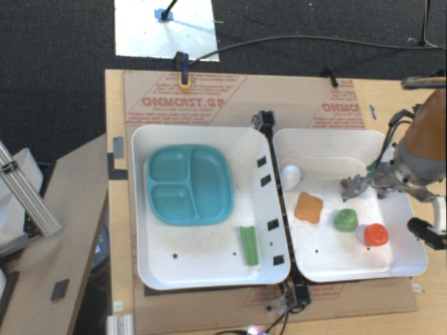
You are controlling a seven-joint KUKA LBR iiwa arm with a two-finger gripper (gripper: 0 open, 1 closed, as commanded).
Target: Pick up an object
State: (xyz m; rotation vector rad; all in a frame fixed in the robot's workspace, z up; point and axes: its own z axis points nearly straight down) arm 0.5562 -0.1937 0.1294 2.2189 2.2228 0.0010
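Observation:
The right bin (328,267) holds a white egg-shaped object (290,176), an orange block (309,207), a green round object (345,220) and a red-orange object (376,234). My gripper (354,186) reaches in from the right on the grey arm (419,160). It hangs over the right bin just above the green round object and right of the orange block. I see nothing held in it.
The left bin (209,274) holds a teal divided plate (189,184) and a green stick (248,245) near its front right. Black clips sit along the divider (274,201) between the bins. Cables run across the back of the bench.

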